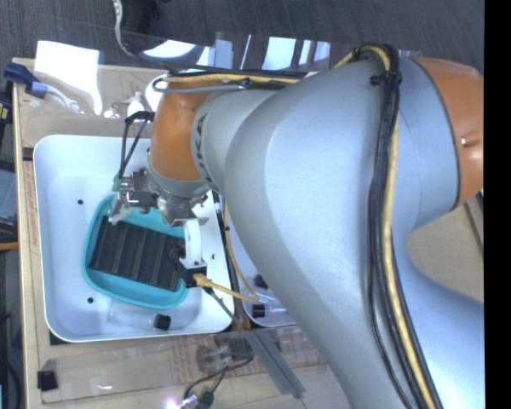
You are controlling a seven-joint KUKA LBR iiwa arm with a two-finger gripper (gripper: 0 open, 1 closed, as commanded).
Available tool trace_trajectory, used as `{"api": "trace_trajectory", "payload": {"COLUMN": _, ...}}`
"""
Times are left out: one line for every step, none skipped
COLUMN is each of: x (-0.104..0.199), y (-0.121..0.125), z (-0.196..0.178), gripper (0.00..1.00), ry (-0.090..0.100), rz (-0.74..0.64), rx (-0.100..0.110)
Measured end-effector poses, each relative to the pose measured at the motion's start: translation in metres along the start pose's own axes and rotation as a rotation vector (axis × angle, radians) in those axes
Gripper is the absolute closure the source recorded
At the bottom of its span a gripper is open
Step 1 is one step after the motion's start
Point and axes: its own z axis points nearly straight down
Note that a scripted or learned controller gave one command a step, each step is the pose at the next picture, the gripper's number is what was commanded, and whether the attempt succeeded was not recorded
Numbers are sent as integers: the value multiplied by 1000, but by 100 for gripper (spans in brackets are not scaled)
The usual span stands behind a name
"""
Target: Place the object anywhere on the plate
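Here, everything is placed against the turquoise, rounded-rectangle plastic plate point(96, 239), which lies flat on the floor of the left shallow white bin point(51, 228), toward that bin's right half. Left of the plate and lower in the view, outside the bin, a small black cube point(45, 379) sits on the wooden bench point(111, 373), well apart from the plate.

Over the middle of the plate hangs the black, ribbed body of the two-finger gripper point(138, 254), tilted so that its long side runs from the plate's upper left toward its lower right. It hides most of the plate's inside, leaving the turquoise rim showing on the left and lower sides. Whether the gripper is wide, narrow or holding anything cannot be told, since its body blocks all that lies beneath it.

Just beyond the plate's lower right corner, a small dark object point(162, 320) rests on the white bin floor, off the plate and near its rim; it is too small to tell its shape.

Right of the plate, a yellow cable point(226, 290) runs from the gripper's mount toward the strip between the bins. Above the plate sits the arm's orange band point(175, 143), and further right the bulky grey arm point(324, 194) covers most of the second white bin point(268, 315), of which a narrow corner shows.
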Motion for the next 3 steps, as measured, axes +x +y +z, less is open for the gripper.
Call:
{"api": "trace_trajectory", "payload": {"x": -20, "y": 68, "z": -134, "gripper": 0, "ry": 0, "rz": -214, "rx": 4}}
{"api": "trace_trajectory", "payload": {"x": 65, "y": 64, "z": -99, "gripper": 0, "ry": -1, "rz": -122, "rx": 8}}
{"api": "trace_trajectory", "payload": {"x": 67, "y": 63, "z": -109, "gripper": 100, "ry": -2, "rz": -131, "rx": 9}}
